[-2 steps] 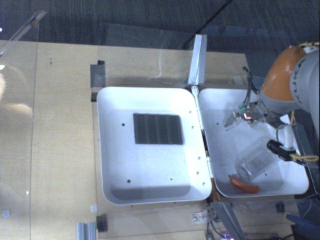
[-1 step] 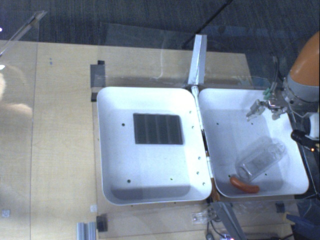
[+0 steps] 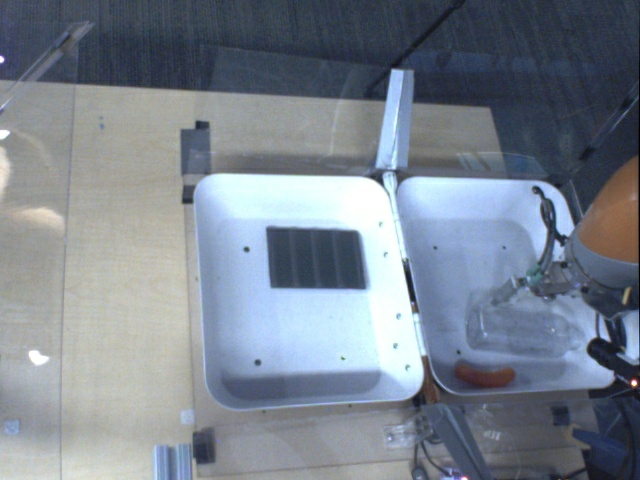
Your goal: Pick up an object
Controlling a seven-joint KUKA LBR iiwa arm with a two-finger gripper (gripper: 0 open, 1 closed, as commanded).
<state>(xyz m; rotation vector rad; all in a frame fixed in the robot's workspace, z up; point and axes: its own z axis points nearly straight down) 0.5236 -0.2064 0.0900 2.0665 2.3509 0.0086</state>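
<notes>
1. Clear plastic, nearly see-through: a bottle-like container (image 3: 520,328) lies on its side in the right bin (image 3: 450,228), in that bin's near right part, with its long axis running roughly left to right. Which end is the neck I cannot tell.
2. An orange-red sausage-shaped object (image 3: 486,375) lies just in front of the clear container, against the right bin's near wall, also lengthwise left to right.
3. The gripper (image 3: 545,283) sits just above the clear container's right end, at the right bin's right side; whether its fingers are open or closed cannot be told.
4. The arm's orange band (image 3: 612,213) shows behind the gripper at the right bin's far right edge.
5. The left bin (image 3: 230,268), touching the right bin, holds a dark ribbed rectangular pad (image 3: 316,258) lying flat near its middle.
</notes>
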